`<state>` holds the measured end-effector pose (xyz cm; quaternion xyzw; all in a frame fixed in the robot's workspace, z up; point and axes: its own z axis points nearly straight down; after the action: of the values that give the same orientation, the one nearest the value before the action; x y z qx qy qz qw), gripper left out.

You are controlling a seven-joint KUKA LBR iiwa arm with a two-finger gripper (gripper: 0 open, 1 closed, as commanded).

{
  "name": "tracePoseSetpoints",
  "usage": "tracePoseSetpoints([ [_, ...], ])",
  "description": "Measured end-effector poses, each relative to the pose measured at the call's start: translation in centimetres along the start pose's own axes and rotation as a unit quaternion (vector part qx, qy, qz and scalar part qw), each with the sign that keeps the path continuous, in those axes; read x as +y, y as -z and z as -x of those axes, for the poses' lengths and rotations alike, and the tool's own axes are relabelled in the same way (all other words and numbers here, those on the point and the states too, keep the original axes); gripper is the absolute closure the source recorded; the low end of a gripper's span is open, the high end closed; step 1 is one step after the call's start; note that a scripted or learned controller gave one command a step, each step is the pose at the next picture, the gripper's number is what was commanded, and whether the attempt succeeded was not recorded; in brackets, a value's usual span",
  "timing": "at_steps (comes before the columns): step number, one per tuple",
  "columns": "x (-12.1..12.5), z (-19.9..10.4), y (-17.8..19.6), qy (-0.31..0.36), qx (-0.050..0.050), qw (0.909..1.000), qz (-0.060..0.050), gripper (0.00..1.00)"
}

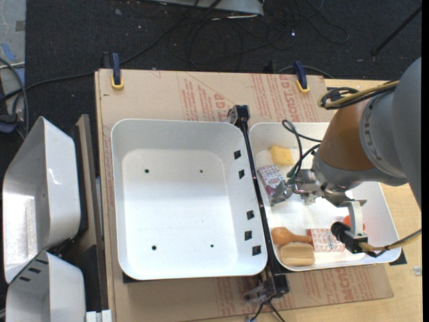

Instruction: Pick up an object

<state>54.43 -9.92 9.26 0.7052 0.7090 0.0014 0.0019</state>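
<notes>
My gripper (283, 192) is low in the right bin (383, 200), near its left wall, with the grey and orange arm covering the bin's right half. Right beside the gripper's tip lies a white and purple packet (269, 176). A yellow block (282, 155) rests further back. At the front of the bin lie a brown wooden piece (287, 235), a tan bread-like piece (296, 254) and a red and white packet (326, 240). A small red thing (348, 219) shows by the arm. Nothing is visibly held.
The left bin (120, 180) stands alongside, divided from the right one by a black strip with clips (248, 180). The cardboard-covered bench (188, 92) carries two clamps at its back edge. Grey trays (33, 200) stand at the far left.
</notes>
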Motion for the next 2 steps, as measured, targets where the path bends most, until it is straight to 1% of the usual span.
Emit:
tracePoseSetpoints([
  [1, 1.5, 1.9, 0.0, -0.003, 0.000, 1.0000, -0.001, 0.00],
  [2, 5.9, 1.0, 0.0, 0.000, 0.000, 1.0000, 0.000, 0.00],
])
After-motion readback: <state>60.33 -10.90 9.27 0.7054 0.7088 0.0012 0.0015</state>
